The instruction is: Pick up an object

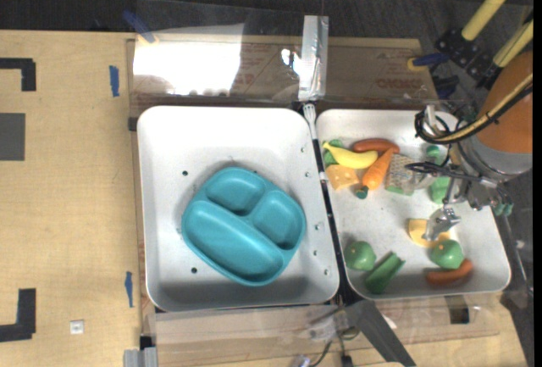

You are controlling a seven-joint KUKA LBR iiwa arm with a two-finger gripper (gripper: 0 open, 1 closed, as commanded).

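Two white bins sit side by side on the wooden table (68,187), seen from above at a slant. Filling much of the left bin (161,136) is a teal divided tray (244,225), set at an angle toward that bin's near right corner. Toy food is scattered across the right bin (389,230). Against its far left corner lie a banana (351,158), an orange wedge (341,177), a carrot (378,170) and, just behind them, a red sausage (373,145). Near the bin's near left corner rest a green pepper (360,254) and, just beside it, a dark green cucumber (384,270). Toward the near right corner lie a round green fruit (448,253) and a second red sausage (448,275), the two touching or nearly so.

Reaching in from the right, the grey arm (508,128), with its orange band, hangs over the right side of that bin. Its hand (440,223) points down above a small yellow piece (417,230), just beyond the round green fruit. How wide the hand stands cannot be told, as metal parts and cables blur together there, and nothing is clearly seen in its grasp. A clear plastic sheet (220,60) stands along the far edge of the bins.
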